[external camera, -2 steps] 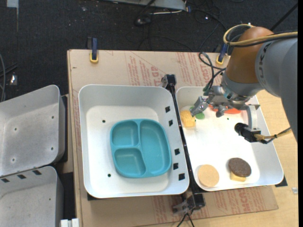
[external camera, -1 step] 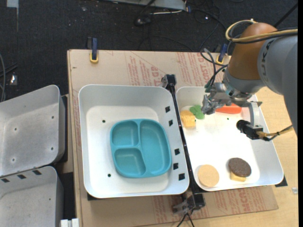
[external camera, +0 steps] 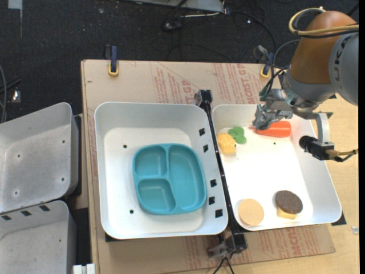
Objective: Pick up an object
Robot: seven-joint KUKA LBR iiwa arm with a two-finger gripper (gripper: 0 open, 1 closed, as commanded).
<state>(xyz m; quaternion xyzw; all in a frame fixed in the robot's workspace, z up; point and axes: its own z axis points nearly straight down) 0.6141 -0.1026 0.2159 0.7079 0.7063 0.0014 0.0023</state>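
In the upper middle of the right white bin (external camera: 319, 181), the dark two-finger gripper (external camera: 263, 120) sits at the left end of a smooth orange plastic carrot-like toy (external camera: 276, 130); its opening I cannot tell. The toy looks light, rigid and slippery, best pinched across its narrow width mid-length.

Robotics lab, grey-and-orange arm (external camera: 319, 50), cardboard-topped bench (external camera: 154, 79), two white bins (external camera: 108, 119), loose floor cables (external camera: 188, 16)
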